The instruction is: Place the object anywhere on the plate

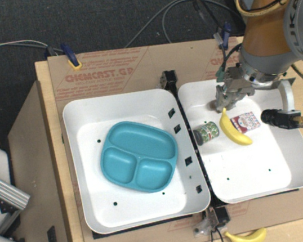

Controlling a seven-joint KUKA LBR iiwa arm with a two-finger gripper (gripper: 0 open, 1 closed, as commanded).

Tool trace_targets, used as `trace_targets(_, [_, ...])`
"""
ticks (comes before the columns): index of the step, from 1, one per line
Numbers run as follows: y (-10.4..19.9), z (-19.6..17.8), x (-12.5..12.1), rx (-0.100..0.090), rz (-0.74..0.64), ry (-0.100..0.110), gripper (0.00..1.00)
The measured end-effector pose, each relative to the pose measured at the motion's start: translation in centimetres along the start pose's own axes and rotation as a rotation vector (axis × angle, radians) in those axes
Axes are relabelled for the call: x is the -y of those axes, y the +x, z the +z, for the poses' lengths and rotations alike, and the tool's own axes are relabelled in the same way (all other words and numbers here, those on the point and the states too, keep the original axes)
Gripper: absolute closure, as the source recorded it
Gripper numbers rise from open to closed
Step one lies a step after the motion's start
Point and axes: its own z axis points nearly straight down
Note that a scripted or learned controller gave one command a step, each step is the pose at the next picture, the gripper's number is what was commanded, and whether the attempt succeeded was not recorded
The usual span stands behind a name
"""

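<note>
Hovering my pincer point(224, 102) over the banana point(235, 130) top, finger state unreadable, I should centre on its curve before carrying to the plate point(139, 155).

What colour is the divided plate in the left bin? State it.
Teal blue: the three-compartment plastic plate, clearest in the camera view.

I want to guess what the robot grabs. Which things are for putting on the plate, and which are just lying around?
For the job: blue plate, gripper, banana just under it.

Lying about: green can, red-and-white packet, second banana outside the bins, blue clamp.
</note>
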Motion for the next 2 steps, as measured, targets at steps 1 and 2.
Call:
trace_targets(1, [4.6,-0.8,-1.4,0.001,0.001,-0.004,1.00])
trace_targets(2, [9.2,-1.4,-3.0,0.001,0.000,-0.004,1.00])
